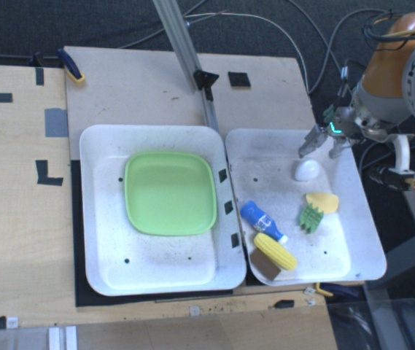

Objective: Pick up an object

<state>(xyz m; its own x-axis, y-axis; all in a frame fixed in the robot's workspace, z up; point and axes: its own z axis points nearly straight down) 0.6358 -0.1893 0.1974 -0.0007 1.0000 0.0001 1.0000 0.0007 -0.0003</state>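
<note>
Two shallow white bins sat side by side on the bench. A green plate (171,193) filled the left bin (101,268). The right bin (353,254) held a white egg-shaped piece (307,170) near its back edge, with a yellow-and-green toy (316,208), blue bottle (261,221) and corn cob (275,251) toward the front. The gripper (324,146) hovered over the back edge with fingers spread, holding nothing.

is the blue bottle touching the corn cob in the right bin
Touching. The camera view shows the blue bottle's white cap end meeting the top of the corn cob, no bin floor between them.
</note>
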